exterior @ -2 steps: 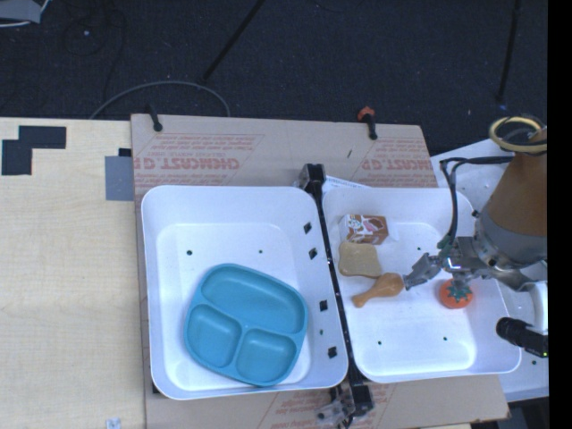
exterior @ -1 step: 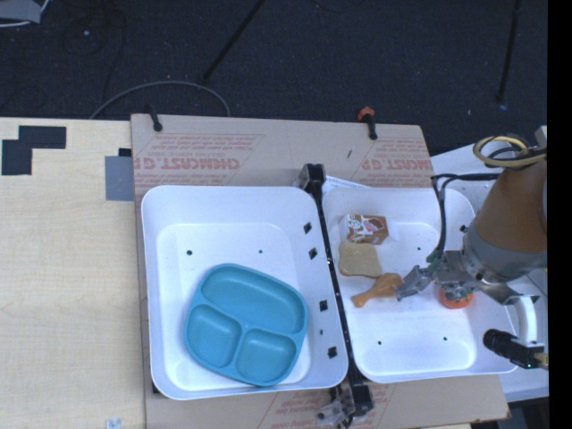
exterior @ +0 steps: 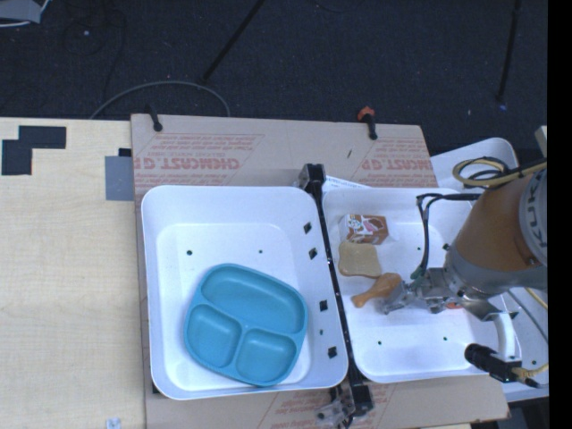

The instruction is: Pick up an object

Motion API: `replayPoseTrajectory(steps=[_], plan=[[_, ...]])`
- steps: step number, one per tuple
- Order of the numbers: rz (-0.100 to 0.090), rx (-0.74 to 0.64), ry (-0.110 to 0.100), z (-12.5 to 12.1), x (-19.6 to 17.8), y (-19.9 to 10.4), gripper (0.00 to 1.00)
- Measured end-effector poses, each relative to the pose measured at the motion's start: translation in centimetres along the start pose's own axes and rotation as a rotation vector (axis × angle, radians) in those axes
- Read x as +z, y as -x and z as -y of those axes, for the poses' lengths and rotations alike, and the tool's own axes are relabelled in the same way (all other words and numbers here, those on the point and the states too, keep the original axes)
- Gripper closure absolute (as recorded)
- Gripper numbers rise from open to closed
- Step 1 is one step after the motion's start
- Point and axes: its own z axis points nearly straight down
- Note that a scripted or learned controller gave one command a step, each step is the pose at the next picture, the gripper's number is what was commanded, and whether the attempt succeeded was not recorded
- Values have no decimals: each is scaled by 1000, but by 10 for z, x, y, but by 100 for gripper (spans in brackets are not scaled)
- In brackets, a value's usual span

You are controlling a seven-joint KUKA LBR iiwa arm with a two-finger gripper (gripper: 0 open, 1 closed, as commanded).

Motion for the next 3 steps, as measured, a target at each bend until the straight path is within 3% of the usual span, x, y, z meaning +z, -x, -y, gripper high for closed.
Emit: replayPoseTrajectory(steps=[1, 3], plan=[[1, 5, 2, 0, -12, 1, 100], [4, -2, 11, 9, -129, 6, 100]])
